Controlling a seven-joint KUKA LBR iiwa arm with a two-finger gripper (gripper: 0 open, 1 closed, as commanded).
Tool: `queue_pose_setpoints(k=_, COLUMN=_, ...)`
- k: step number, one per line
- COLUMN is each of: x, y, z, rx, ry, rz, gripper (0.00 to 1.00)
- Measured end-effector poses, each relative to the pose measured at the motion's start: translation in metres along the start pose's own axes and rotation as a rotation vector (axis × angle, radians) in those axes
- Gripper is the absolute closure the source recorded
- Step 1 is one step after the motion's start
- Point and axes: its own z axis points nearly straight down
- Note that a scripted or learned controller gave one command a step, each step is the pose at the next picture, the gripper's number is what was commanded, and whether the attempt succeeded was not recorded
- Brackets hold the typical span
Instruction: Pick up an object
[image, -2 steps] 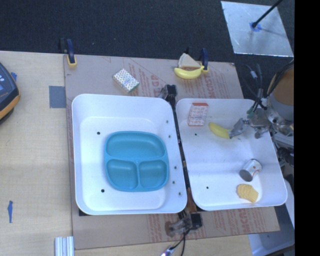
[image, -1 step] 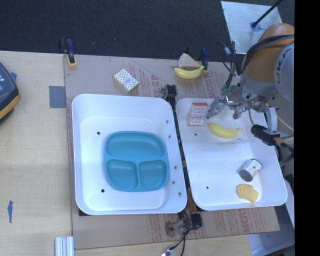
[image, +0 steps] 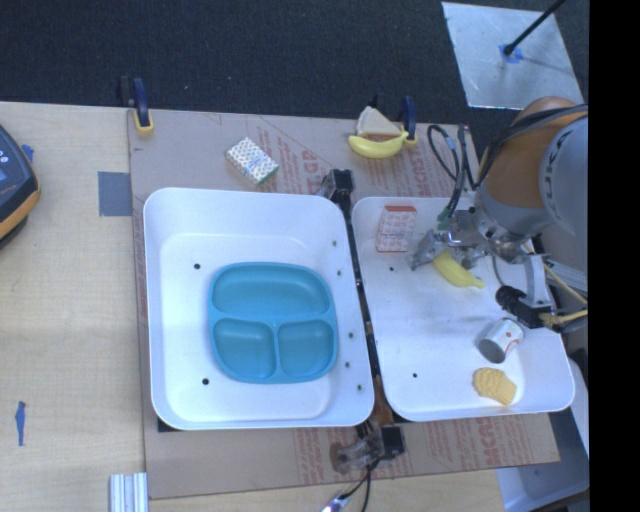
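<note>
The yellow banana-shaped toy (image: 459, 272) lies in the right bin (image: 430, 395), in its upper half, slanting from upper left down to lower right on the white floor. The gripper (image: 440, 250) is directly over its upper end, at the end of the grey arm (image: 545, 190) that comes in from the right with its orange band above the wrist; the metal fingers are close to or touching the toy, but I cannot tell whether they are spread or closed, nor whether the toy sits between them. Just left of the gripper, near the bin's top edge, a small white and red packet (image: 396, 228) lies flat. Further down the same bin, toward its right side, a small grey and white can (image: 497, 340) lies on its side, and below it, near the lower right corner, is a tan, lumpy cookie-like piece (image: 495, 385). The left bin (image: 170, 380) holds a blue divided plate (image: 273, 321) with three sections, lying flat near the middle. On the desk (image: 70, 330) beyond the bins, a yellow bowl-like toy with something pale in it (image: 379, 137) sits above the right bin, and a small patterned box (image: 251, 160) sits above the left bin. At the far left edge a dark device with an orange rim (image: 15, 185) is partly in view.
</note>
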Motion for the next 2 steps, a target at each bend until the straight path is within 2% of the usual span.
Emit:
queue_pose_setpoints(k=1, x=-0.001, y=0.001, z=-0.011, rx=0.0, ry=-0.001, rz=-0.002, gripper=1.0)
queue_pose_setpoints(k=2, x=0.077, y=0.017, z=-0.102, rx=-0.004, ry=0.003, rz=0.001, gripper=1.0)
